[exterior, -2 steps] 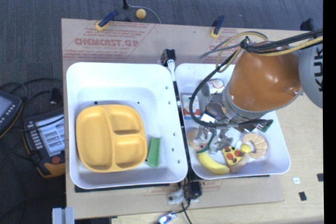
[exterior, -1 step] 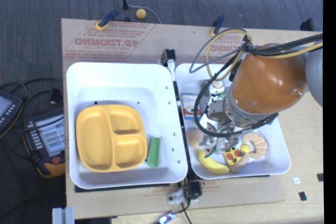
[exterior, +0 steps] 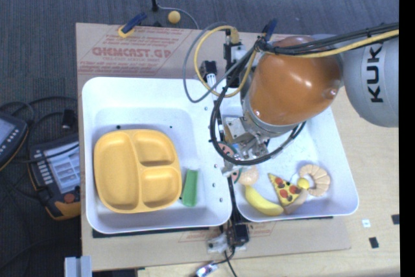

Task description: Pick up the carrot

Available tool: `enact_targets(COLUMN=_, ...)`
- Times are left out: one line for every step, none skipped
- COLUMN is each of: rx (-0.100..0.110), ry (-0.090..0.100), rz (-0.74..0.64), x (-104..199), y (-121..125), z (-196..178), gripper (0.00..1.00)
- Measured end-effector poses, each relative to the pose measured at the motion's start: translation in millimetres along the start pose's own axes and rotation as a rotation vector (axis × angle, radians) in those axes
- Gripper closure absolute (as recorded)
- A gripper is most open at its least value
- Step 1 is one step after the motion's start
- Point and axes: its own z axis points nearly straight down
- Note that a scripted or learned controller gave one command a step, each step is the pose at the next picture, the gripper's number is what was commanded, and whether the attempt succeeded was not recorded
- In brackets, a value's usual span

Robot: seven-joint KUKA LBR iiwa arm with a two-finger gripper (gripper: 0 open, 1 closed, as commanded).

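Note:
The arm's orange wrist band [exterior: 292, 84] hangs over the right bin [exterior: 343, 201]. Below it the gripper [exterior: 237, 154] sits low at that bin's left wall, near the divide between the bins. A small pale orange rounded piece [exterior: 248, 175] lies just below the gripper on the bin floor, partly hidden by it. I cannot tell whether this piece is the carrot or whether it touches the gripper. The wrist and cables cover much of the right bin's floor.
In the right bin lie a banana [exterior: 262, 203], a pizza slice [exterior: 286, 189] and a round tan pastry [exterior: 315, 179]. The left bin [exterior: 94, 100] holds a yellow divided plate [exterior: 136, 168] and a green stick [exterior: 189, 188]. Cables loop behind the bins.

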Motion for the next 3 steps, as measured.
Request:
enact_targets(rx=0.0, ry=0.0, rz=-0.312, x=18, y=41, z=-54, gripper=1.0)
enact_targets(rx=-0.002, ry=0.001, rz=-0.05, x=-57, y=25, z=0, gripper=1.0)
enact_targets(rx=0.0, ry=0.0, rz=0.032, x=-116, y=5, z=-2, gripper=1.0)
